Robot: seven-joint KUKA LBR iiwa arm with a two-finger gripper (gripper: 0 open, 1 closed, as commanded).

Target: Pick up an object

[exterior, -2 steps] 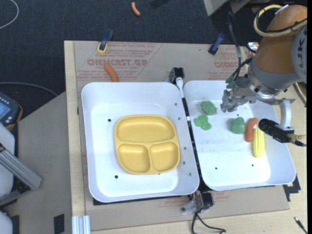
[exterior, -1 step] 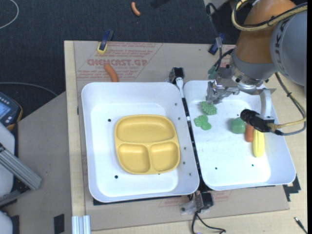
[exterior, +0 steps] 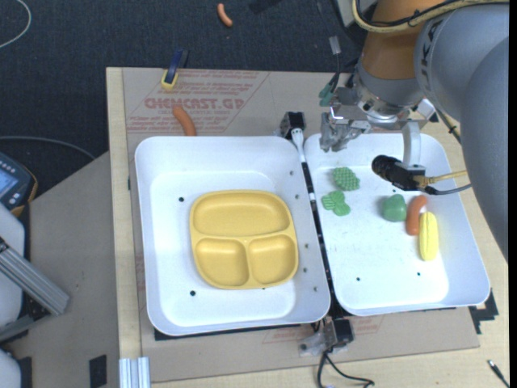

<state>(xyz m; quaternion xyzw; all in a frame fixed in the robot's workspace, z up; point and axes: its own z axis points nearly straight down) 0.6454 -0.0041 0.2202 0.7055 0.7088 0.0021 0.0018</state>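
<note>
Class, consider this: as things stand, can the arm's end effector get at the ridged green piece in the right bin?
Probably yes. The end effector hovers close to the ridged green piece, which lies uncovered on the floor of the right bin, with nothing on top of it.

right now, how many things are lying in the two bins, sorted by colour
green: 3 - ridged piece, leafy piece, rounded piece
yellow: 2 - divided tray, long piece
orange: 1 - sausage
total: 6
</note>
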